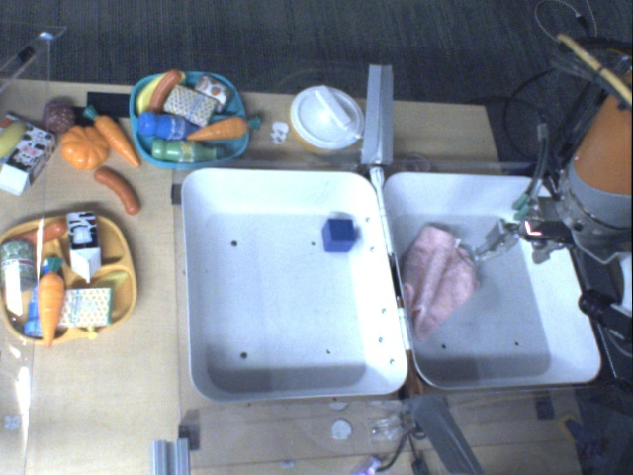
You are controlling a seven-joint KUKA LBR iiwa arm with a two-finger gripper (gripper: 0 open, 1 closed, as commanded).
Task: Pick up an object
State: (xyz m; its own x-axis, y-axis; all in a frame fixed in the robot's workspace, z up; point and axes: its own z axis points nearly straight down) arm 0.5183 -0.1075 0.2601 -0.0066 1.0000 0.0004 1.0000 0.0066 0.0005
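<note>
While the gripper (482, 248) touches the pink cloth (437, 277) just leftward, its grip state cannot be told; lifting remains undone

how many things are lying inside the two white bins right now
2. A blue block lies in the left bin, toward its upper right. A pink cloth lies in the right bin, against its left wall. The cloth could hide something small beneath it.

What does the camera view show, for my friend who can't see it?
A robot arm's gripper reaches from the right to a crumpled pink cloth in the right white bin. A small blue cube sits in the left bin.
</note>
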